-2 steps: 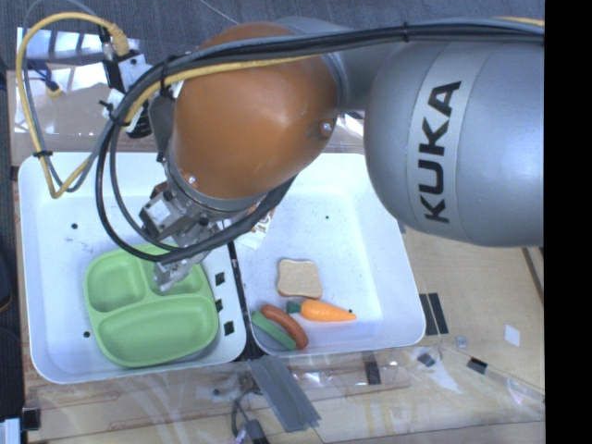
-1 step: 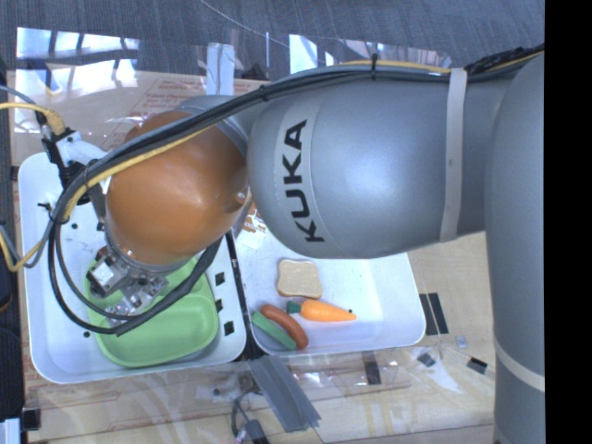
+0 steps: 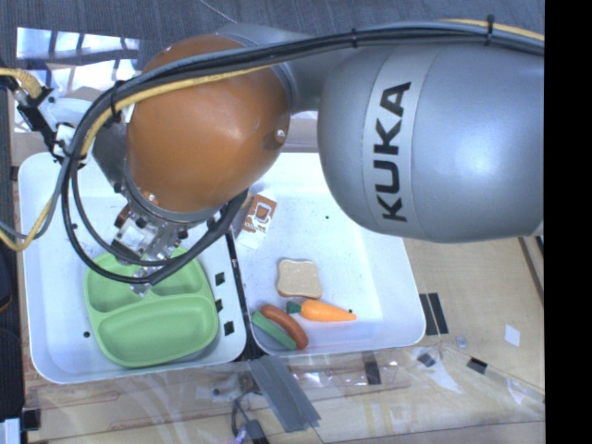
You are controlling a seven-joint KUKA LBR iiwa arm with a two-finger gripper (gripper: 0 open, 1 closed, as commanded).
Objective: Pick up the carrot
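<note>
The carrot (image 3: 326, 312) is orange with a green stub at its left end. It lies flat near the front of the right bin (image 3: 388, 266), just below a slice of toast (image 3: 300, 278). The gripper (image 3: 141, 248) hangs over the left bin (image 3: 42, 276), above the back edge of the green tray (image 3: 153, 326), well to the left of the carrot. The big orange wrist covers most of it, so its state does not show.
A red sausage on a green piece (image 3: 282, 327) lies against the carrot's left end. A small brown-and-white packet (image 3: 259, 216) sits at the back of the right bin. The arm's grey body spans the upper right, and cables loop over the left bin.
</note>
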